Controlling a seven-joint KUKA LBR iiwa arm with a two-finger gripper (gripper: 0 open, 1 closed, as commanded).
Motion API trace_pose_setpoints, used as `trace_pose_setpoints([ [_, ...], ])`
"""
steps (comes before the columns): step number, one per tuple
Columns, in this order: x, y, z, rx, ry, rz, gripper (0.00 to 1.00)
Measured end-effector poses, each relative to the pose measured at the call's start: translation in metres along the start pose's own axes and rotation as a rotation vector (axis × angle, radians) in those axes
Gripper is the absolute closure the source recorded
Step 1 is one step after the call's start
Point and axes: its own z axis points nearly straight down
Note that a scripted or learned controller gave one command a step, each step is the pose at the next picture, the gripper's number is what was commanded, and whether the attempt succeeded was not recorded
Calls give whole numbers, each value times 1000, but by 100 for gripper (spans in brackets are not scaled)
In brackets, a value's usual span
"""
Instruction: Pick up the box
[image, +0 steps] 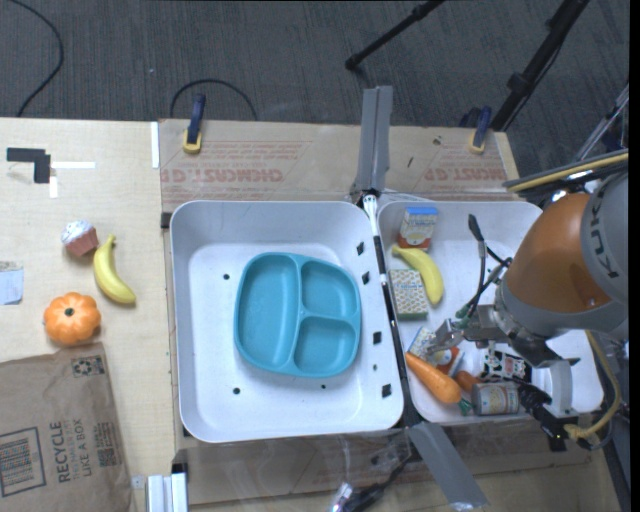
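A small box (418, 226) with a blue top and an orange-red picture stands at the far end of the right bin (455, 214). Just in front of it lies a yellow banana (426, 272). My gripper (462, 336) is low over the near half of the right bin, well in front of the box and apart from it. It hangs among a silver packet (428, 344), a carrot (433, 378) and a black-and-white item (503, 364). The grey arm with its orange band (562, 262) comes in from the right.
A speckled flat block (408, 293) lies by the bin's left wall. A small can (494, 401) rests on its side at the near edge. The left bin (200, 330) holds a blue divided plate (298, 314). A banana, a pumpkin and a cupcake sit on the bench at left.
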Motion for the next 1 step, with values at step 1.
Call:
trace_pose_setpoints([
  [1,0,17,1,9,2,44,0],
])
